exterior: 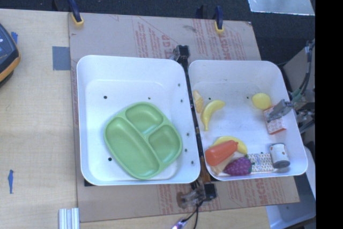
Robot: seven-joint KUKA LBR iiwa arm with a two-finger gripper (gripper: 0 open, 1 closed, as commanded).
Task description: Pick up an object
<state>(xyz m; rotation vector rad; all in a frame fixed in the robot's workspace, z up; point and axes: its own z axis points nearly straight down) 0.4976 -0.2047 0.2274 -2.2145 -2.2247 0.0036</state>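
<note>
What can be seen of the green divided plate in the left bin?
The green divided plate is pale green, smooth and plastic-looking, with rounded corners and a raised rim. Ridges split it into three compartments: one long section and two smaller ones. It lies flat and right side up, turned at a slant, on the floor of the left bin, towards the near side. Nothing lies in it or on it.

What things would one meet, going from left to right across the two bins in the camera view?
Green plate → orange slice → upper banana → grapes → lemon → can
</note>
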